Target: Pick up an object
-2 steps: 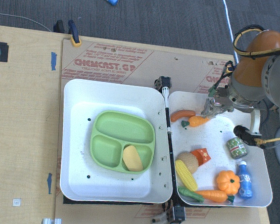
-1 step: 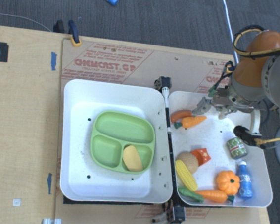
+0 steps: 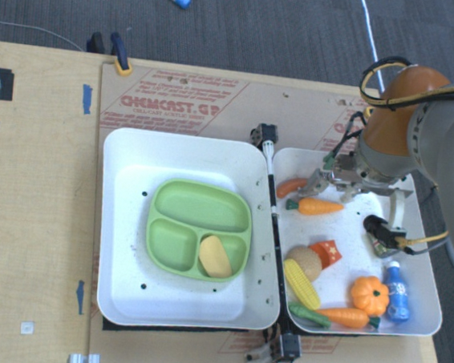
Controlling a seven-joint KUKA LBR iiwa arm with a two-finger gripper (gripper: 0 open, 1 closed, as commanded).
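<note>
A: Any writing?
B: Red "CHEMCAST GP" on the cardboard (image 3: 171,102) behind the left bin (image 3: 117,230).
A: The arm?
B: It bends down over the right bin (image 3: 426,318); its hand (image 3: 331,184) is just above a carrot (image 3: 319,207), grip unclear.
A: Counts?
B: Two bins, one green tray (image 3: 200,208), two carrots, one corn (image 3: 301,283), one pumpkin (image 3: 368,295).

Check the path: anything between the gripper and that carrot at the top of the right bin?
Nothing visible. The gripper hangs just above the carrot at the far end of the right bin, with no other item between them. The corn and pumpkin lie nearer the camera.
</note>
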